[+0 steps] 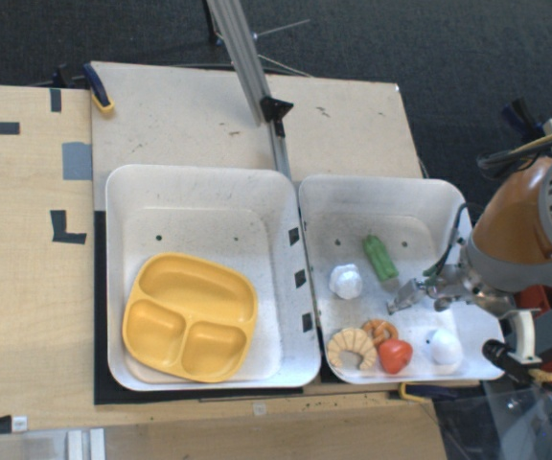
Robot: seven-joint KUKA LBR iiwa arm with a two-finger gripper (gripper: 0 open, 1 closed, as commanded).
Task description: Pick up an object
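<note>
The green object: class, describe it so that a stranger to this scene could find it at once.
Start at the right-hand white bin. Near its middle, just up and right of a small white lump, lies the green object, a short stick set at a slant. It is the one green thing there; the croissant and red item sit lower.

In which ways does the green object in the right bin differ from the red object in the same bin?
The green object is long and narrow; the red object is round. The green one lies slanted near the middle of the right bin, apart from other items; the red one sits at the front edge, touching the croissant. Both are small and lie free, away from the end effector.
</note>
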